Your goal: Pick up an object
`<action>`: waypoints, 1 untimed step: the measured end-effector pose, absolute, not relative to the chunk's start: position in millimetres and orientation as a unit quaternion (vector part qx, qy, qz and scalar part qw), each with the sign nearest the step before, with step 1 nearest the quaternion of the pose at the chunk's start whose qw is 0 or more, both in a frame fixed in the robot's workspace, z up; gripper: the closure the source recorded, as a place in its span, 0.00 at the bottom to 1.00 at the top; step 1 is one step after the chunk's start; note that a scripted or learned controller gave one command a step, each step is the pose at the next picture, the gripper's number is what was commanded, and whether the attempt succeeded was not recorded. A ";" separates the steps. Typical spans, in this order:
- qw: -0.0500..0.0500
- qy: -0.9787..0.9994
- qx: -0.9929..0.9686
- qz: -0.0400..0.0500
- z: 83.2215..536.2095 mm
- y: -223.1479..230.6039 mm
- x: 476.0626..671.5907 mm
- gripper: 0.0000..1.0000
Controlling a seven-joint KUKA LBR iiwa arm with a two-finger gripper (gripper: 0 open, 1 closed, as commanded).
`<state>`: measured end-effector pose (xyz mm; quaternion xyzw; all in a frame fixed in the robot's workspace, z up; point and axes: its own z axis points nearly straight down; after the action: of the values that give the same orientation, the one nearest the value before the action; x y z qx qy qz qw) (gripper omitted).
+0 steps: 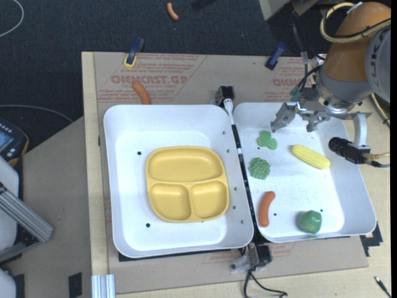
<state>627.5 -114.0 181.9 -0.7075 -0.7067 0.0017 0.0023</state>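
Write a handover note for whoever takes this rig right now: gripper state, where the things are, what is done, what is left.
Gripper: open, holding nothing, hanging over the far end of the right bin.
In the right bin: two broccoli pieces, corn cob, red sausage, green pepper.
Left bin: yellow divided plate.
On the bench behind the bins: an orange sausage.
Done: nothing picked yet.
Left: lower onto one item, likely the nearer broccoli or the corn, close and lift.
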 end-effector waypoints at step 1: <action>0.003 -0.707 -0.707 0.002 138.1 -116.2 629.7 0.00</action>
<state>629.7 -116.2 138.1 -0.7072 -0.7070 0.0019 0.0028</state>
